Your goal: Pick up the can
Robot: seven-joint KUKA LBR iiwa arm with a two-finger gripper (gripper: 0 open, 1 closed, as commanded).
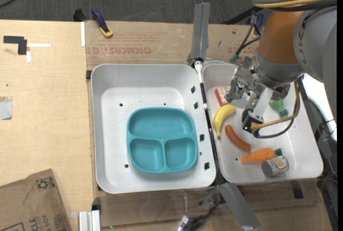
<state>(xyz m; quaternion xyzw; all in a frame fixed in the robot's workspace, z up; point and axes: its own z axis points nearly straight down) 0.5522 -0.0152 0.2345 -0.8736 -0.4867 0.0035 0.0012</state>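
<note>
Lying in right bin point(303, 136) corner, can point(275, 165), well apart from gripper point(236, 94)

Bright, even overhead light floods the pale wooden tabletop point(48, 96); glare bleaches the right-hand shallow white plastic bin point(308, 133); shadows are soft.

Mid left bin point(110, 96), a teal divided tray point(162, 140). By the right bin's point(304, 141) left edge, a banana point(222, 117) and red sausage point(237, 139); near its front edge, a carrot point(257, 156).

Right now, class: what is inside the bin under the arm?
A banana, a red oblong piece, a carrot and the can. The arm covers the far part of the bin, hiding whatever lies there.
</note>
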